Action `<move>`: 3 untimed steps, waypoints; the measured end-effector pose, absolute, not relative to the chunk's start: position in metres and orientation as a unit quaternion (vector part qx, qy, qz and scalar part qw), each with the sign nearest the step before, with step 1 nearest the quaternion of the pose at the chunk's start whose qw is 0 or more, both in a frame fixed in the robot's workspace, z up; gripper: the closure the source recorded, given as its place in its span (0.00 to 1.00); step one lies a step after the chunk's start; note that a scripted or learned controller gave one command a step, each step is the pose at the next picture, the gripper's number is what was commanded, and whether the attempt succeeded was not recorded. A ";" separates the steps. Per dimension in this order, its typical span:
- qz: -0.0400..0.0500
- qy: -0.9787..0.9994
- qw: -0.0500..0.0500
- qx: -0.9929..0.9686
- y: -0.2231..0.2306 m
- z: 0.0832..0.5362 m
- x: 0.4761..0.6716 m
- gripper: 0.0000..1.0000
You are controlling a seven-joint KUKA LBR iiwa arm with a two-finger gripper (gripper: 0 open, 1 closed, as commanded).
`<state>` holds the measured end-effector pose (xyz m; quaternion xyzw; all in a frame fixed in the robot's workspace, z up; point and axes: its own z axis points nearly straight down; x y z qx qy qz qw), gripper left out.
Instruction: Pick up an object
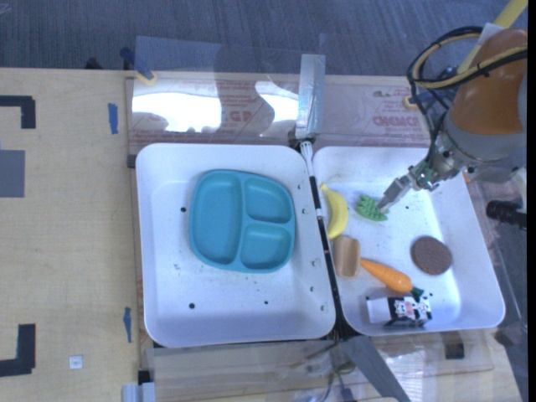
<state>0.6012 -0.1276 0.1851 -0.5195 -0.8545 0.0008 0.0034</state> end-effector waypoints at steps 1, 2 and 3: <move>-0.001 -0.854 -0.001 -0.520 -0.129 0.190 0.603 0.00; 0.001 -0.866 0.003 -0.500 -0.136 0.100 0.610 0.00; -0.001 -0.856 -0.002 -0.517 -0.109 0.087 0.618 0.00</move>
